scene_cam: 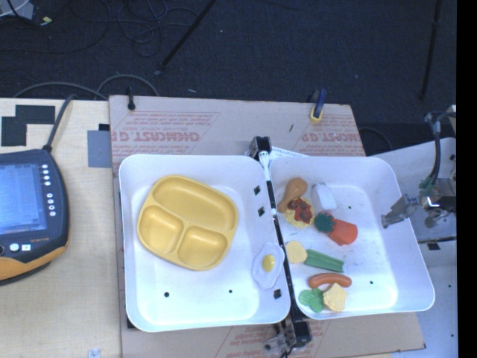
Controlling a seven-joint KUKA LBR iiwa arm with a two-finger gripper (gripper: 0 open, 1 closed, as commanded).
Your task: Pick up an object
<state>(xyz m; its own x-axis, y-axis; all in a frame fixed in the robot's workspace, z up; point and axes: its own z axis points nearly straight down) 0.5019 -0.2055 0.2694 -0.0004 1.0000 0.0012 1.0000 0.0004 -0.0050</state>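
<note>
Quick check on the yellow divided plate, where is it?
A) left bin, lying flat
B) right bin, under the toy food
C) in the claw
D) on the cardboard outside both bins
A: the yellow divided plate lies flat in the left bin, while the toy food such as the hot dog sits in the right bin.

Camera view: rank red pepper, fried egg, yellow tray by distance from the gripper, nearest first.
Gripper sits at the right bin's right edge.
1. Red pepper, middle of the right bin.
2. Fried egg, left bin, right beside the divider.
3. Yellow tray, middle of the left bin.
</note>
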